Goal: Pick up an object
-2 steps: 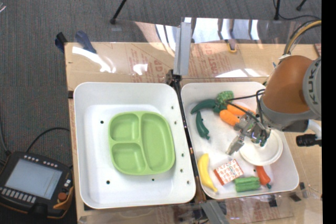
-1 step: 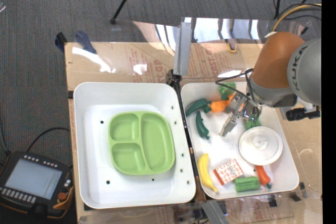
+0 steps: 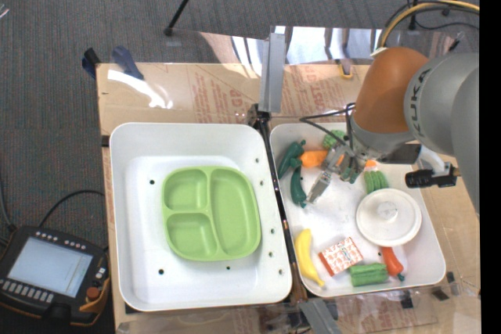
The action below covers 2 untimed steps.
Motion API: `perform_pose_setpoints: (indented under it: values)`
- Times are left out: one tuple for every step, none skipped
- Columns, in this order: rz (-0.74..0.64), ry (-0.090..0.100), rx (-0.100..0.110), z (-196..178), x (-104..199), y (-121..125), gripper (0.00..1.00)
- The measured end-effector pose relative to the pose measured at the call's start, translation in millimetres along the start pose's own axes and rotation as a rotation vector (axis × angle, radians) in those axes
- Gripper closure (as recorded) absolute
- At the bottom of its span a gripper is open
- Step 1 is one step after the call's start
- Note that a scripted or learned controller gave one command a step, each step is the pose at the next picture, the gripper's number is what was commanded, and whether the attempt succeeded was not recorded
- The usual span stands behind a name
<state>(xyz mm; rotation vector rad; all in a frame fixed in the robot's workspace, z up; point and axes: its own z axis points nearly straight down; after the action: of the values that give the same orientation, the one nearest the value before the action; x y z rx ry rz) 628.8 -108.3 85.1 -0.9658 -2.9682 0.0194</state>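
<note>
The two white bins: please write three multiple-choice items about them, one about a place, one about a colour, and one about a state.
1. Where does the divided plate lie?
A. In the left bin
B. In the right bin
C. On the floor

2. What colour is the divided plate?
A. Red
B. Light green
C. Blue

3. In what state is the banana?
A. Held by the jaws
B. Lying loose in the right bin
C. Lying on the divided plate

Answers: 1 A, it fills the left bin's middle. 2 B, it is pale green throughout. 3 B, it lies on the bin floor, apart from the gripper.
</note>
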Motion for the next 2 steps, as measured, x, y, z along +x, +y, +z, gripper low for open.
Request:
perform_pose_setpoints:
  values:
    - [-0.037,-0.004,-0.006,0,11,15,0.0]
    - [-0.04,-0.012,-0.014,-11,10,17,1.0]
